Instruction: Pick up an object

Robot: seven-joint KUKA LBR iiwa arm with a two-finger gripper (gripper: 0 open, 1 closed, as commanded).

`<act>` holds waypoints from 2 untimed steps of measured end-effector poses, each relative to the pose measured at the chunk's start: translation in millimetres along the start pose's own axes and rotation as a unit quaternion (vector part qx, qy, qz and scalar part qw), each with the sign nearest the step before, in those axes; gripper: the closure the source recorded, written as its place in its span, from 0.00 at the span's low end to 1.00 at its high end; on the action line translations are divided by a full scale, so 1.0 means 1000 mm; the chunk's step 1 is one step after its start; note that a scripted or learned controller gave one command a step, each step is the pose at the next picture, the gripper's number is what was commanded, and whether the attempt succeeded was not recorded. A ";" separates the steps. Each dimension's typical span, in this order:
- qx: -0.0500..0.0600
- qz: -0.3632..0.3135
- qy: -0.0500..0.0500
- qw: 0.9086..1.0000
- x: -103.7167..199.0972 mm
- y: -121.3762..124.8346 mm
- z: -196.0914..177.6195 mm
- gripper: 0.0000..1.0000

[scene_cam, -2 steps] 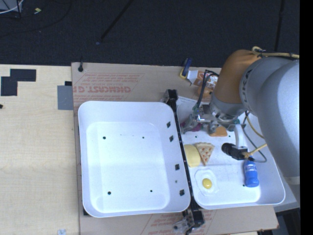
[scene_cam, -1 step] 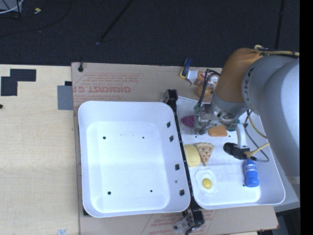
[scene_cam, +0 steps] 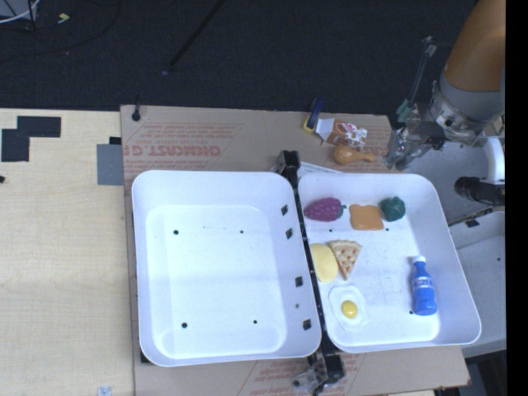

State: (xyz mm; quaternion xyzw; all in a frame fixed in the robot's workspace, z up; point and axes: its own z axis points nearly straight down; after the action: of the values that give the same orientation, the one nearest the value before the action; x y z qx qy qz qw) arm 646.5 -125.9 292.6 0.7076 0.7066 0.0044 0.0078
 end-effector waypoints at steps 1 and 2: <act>0.012 0.004 0.002 1.000 -0.053 -0.097 0.028 1.00; 0.002 -0.003 0.001 1.000 -0.037 0.003 -0.056 1.00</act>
State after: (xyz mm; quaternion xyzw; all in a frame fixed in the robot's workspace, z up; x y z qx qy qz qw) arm 648.1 -162.4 348.9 0.7057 0.7085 0.0034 0.0054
